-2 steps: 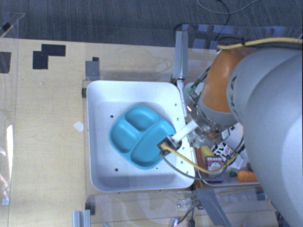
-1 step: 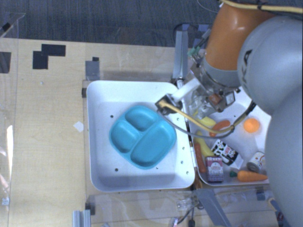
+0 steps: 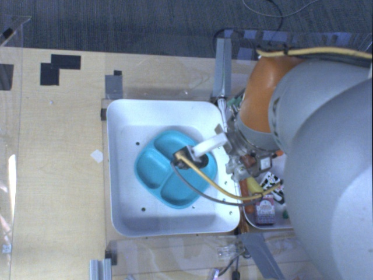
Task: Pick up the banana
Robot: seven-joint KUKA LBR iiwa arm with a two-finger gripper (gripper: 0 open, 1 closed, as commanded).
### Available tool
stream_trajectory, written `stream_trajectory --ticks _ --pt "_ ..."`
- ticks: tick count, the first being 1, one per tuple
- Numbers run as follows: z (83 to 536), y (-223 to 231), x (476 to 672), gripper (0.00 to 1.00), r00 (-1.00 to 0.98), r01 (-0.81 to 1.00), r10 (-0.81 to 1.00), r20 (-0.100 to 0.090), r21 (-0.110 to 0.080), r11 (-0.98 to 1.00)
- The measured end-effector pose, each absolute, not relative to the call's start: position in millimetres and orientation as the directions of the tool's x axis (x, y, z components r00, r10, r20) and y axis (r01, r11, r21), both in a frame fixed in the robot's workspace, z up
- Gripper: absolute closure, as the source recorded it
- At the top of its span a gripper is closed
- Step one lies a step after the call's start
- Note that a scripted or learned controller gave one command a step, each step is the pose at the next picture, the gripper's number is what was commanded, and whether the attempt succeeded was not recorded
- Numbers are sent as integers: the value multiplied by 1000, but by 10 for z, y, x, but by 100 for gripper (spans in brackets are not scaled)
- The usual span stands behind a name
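Bench (image 3: 52, 174): pale wood is seen, with two shallow white bins carried side by side on it; dark carpet lies past its far edge.
Left bin (image 3: 125, 214): it is set about midway along the bench, with rounded corners and small holes in its floor.
Plate (image 3: 152, 167): a blue plate, divided into three compartments, is laid flat in the left bin, nearer the wall on the bench's right side than the opposite one.
Right bin (image 3: 250, 221): a narrow strip is shown beside the left bin; the rest is covered by the arm.
Banana (image 3: 252, 186): a short yellow shape is seen in the right bin, just beside the wall next to the left bin and at the edge of the arm. So little is shown that it cannot be told for certain as the banana.
Other things: a black-and-white thing (image 3: 273, 182) and a pinkish packet (image 3: 265, 212) lie near the yellow shape, the packet towards the bench's near edge.
Arm (image 3: 326, 156): it is grey, reaches in from the right and covers most of the right bin; the orange band (image 3: 259, 104) sits above the wrist.
Claw (image 3: 235, 159): it is held low over the seam between the two bins, close to the yellow shape. Whether it is apart or together cannot be told.
Tape marks (image 3: 58, 69): black patches are stuck on the bench towards its far left corner.
Posts: a grey metal post (image 3: 113, 86) stands at the left bin's far left corner, and a taller post (image 3: 222, 63) at its far right corner.
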State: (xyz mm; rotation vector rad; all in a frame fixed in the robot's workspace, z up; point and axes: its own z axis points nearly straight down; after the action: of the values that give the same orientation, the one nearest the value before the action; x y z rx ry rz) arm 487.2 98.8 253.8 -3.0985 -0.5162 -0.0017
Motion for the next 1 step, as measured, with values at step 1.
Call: stream_trajectory --ticks 1 --pt "2019 1035 4869 100 953 304 304 0 -1 -953"
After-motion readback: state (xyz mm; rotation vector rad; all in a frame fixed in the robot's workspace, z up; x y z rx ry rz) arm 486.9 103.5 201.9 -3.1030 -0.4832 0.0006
